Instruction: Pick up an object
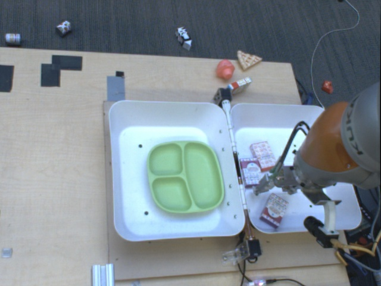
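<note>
Apparently the tool (269, 185) hovered low among three small packets (262, 153) in the right bin (342, 216), at its nine o'clock side; its opening was unreadable. Crowded packets risked a glancing, empty grab.

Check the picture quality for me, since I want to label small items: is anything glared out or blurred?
Camera view: the left bin is brightly lit, its white floor near washed out around the green tray; the packets in the right bin look soft, print unreadable; the arm shades that bin's right side.
</note>
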Tool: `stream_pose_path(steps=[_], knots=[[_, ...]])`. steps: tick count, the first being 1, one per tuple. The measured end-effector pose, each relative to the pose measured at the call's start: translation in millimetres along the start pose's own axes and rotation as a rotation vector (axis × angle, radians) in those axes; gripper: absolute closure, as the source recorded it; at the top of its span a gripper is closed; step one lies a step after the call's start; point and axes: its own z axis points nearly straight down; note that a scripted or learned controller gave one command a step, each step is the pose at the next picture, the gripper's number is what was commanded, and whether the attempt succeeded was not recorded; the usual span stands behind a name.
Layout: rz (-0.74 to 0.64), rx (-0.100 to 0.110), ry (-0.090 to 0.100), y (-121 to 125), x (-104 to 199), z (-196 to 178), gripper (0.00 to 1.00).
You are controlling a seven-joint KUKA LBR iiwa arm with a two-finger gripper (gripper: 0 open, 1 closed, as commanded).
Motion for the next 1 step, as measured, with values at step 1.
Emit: stream_pose_path(steps=[1], knots=[[-0.004,-0.004,0.0,1.6,0.8,-10.5,1.0]])
